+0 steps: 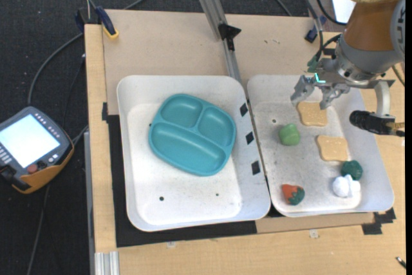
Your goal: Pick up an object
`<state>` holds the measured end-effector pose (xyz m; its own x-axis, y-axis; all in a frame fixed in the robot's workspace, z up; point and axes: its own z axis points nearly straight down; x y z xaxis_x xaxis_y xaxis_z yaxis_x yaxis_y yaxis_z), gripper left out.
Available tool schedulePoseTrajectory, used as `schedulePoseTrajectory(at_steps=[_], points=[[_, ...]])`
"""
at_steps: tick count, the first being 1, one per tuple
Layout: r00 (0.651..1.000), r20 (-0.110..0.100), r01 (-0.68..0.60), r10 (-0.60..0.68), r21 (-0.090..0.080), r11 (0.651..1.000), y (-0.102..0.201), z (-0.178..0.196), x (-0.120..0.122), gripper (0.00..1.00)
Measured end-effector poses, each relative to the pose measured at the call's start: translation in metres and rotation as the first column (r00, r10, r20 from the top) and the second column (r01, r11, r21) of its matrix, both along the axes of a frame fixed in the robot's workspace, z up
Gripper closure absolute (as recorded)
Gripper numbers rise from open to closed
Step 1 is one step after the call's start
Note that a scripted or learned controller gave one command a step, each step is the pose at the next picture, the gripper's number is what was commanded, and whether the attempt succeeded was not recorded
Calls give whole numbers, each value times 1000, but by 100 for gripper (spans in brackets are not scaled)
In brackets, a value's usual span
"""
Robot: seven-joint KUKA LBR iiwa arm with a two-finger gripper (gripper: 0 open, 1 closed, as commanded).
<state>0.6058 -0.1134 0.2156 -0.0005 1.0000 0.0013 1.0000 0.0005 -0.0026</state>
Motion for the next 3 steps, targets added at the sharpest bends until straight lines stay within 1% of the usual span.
schedulePoseTrajectory(at_steps=[1,2,3], points=[[1000,2,0,0,0,1000,0,1,0,0],[1000,-4,0,0,0,1000,3,-45,-8,0],[1000,-5,-1,1,1,1000,13,-102,-4,0]])
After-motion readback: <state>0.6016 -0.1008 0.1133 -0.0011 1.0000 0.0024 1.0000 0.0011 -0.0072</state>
